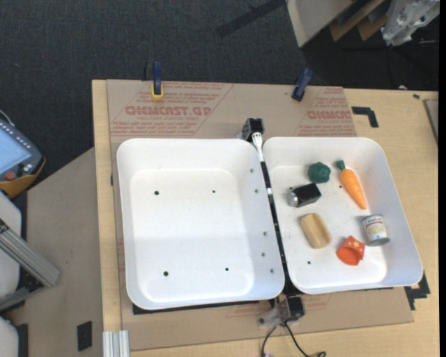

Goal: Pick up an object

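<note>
On the bench sit two white bins, the left bin (181, 230) and the right bin (327, 268). Nothing is lifted yet, so I judge the whole pick is still to do. Six candidates lie in the right bin, one of each: carrot (352, 187), tan block (315, 230), black cylinder (304, 195), red wedge (350, 251), green lump (319, 171), small can (375, 229). The grey hardware at the top right is likely the gripper (408, 21); I cannot tell whether it is released or clenched.

Dark carpet floor (83, 42) surrounds a cardboard-topped bench (209, 104), with blue clamps (156, 75) at its far edge
</note>
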Controlling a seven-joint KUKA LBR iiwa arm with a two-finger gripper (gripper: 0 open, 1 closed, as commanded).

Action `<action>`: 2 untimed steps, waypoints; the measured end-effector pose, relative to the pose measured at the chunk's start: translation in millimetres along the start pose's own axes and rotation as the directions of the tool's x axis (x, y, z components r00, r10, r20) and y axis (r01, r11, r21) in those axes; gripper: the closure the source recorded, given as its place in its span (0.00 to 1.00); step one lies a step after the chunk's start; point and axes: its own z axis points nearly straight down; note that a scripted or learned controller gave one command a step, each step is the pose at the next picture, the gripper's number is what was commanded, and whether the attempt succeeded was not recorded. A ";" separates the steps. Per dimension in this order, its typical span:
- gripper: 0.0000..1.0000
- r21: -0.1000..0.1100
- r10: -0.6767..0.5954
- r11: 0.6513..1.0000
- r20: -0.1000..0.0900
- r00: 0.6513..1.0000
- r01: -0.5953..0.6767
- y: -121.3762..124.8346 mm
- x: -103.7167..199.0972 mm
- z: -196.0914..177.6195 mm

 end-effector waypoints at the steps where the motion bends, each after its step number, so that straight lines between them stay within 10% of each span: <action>1: 1.00 0.000 0.001 1.000 0.000 1.000 -0.001 9.7 55.3 -0.4; 2: 1.00 0.001 0.001 1.000 -0.001 1.000 -0.001 9.3 97.8 -0.7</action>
